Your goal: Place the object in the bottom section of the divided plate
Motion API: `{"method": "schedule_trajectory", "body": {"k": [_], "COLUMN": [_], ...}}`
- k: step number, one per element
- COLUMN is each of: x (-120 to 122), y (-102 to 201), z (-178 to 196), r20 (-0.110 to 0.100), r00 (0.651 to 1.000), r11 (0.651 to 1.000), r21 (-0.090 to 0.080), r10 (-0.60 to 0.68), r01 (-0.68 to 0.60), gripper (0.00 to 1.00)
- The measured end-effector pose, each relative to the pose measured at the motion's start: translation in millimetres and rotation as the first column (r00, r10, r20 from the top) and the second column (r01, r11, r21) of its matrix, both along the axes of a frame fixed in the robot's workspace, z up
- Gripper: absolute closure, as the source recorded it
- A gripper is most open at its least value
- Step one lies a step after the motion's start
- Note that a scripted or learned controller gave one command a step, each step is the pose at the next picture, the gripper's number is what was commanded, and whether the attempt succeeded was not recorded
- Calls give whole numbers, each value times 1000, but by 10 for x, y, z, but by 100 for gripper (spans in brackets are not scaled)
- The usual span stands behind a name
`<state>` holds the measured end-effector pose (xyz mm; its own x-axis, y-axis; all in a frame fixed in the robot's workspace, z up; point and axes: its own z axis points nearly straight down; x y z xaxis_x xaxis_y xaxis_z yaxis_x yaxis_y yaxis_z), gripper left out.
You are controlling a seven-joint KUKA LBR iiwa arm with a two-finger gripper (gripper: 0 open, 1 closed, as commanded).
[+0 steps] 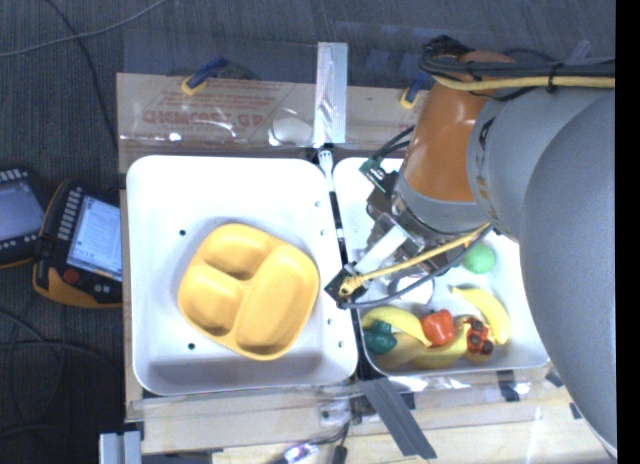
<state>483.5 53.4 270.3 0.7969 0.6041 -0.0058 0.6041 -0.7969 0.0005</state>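
Observation:
A yellow divided plate with three sections lies in the middle of the left bin. My gripper hangs over the right bin, close to the wall between the two bins, under the arm's orange band. In front of it in the right bin lie toy foods: a yellow banana, a red pepper, a second banana and a green ball. I see nothing of the toys lifted out of the pile. The arm hides the back part of the right bin.
A yellow cable runs slantwise below the wrist towards the bins' shared wall. A clear plastic bag lies behind the left bin. A handheld control unit sits on the floor at the left.

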Motion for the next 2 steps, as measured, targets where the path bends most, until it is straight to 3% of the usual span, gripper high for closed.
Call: {"method": "schedule_trajectory", "body": {"k": [1,2], "x": [-9,341], "y": [408,988], "z": [-644,-838], "r20": [-2,0], "r00": [982,995], "r11": [982,995], "r21": [0,-1], "r10": [-187,-103], "r01": [187,103], "gripper": [100,100]}}
